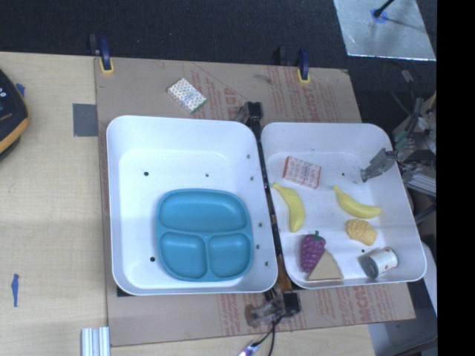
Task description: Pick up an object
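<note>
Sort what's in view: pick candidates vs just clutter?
Pick candidates, all in the right bin:
two bananas
purple grapes
sandwich wedge
small yellow piece
red-printed packet
tape roll
The claw sits over that bin's far right.

Lying about:
blue divided plate in the left bin
patterned packet on the cardboard
blue clamps

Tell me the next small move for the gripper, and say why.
Probably ease the gripper inward and down toward the smaller banana. It sits at the right bin's far right edge with nothing between its fingers, and that banana is the nearest object, lying free of the corn-like yellow piece below it.
</note>
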`<state>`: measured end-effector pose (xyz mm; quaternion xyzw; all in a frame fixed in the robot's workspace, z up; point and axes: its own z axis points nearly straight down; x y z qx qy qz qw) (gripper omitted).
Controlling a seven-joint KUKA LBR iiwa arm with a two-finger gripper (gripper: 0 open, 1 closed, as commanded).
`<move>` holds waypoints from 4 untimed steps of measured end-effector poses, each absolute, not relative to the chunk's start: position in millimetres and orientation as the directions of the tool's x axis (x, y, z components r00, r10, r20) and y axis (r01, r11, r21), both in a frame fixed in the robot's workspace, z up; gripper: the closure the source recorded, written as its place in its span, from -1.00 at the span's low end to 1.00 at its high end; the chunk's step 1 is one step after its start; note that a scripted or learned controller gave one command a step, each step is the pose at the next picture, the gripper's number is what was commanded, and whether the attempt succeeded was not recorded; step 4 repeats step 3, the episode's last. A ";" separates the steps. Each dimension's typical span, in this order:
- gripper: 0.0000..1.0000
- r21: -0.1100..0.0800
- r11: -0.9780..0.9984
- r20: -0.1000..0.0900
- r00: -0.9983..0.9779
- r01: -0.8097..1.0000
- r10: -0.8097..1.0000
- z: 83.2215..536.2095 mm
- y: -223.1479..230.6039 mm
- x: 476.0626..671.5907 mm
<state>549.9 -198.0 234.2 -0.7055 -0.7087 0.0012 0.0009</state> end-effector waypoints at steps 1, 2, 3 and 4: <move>-1.00 -0.002 0.006 -0.002 -0.006 1.000 1.000 91.2 -194.3 555.2; 1.00 -0.005 0.008 -0.002 -0.008 1.000 1.000 101.8 -195.3 555.3; 1.00 -0.001 0.006 0.001 -0.006 1.000 1.000 192.4 -85.6 583.0; 1.00 -0.001 0.006 0.001 -0.006 1.000 1.000 192.4 -85.6 583.0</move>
